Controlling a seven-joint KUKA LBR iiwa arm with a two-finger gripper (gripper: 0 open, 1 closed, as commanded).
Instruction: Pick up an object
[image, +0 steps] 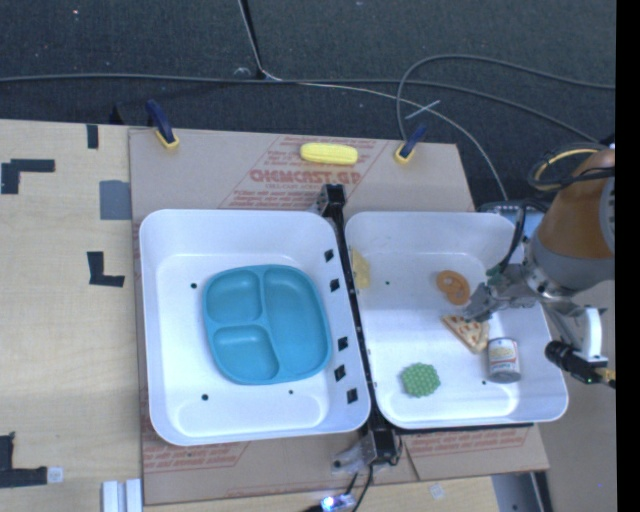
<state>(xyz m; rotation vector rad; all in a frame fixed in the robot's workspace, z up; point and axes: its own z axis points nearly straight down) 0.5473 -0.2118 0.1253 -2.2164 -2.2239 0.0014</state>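
Clutter in the right bin (400, 240) was the main hazard: the hand (487, 302) sat low over that bin's right half, just above a tan cracker-like wedge (465, 330) and close beside a small metal can (502, 359), with an orange round piece (453, 287) just to its left. Whether the hand was open or closed could not be told, since it was small and dark against the arm's grey wrist (560, 262); nothing could be seen gripped. The likeliest target, judging by position, was the wedge, which lay flat on the bin floor, so a descent might have scraped over it or pushed it toward the can rather than catching it. A sideways drift could have knocked the can over, and it would probably have rolled against the bin's right wall. A green bumpy ball (420, 379) lay nearer the front, well apart from the hand, and a pale yellow bit (359, 270) rested by the divider. The left bin (170, 250) held a blue sectioned plate (266, 323), and a yellow corn-like toy (328, 153) lay outside on the counter's cardboard sheet (230, 165), both beyond any likely disturbance.
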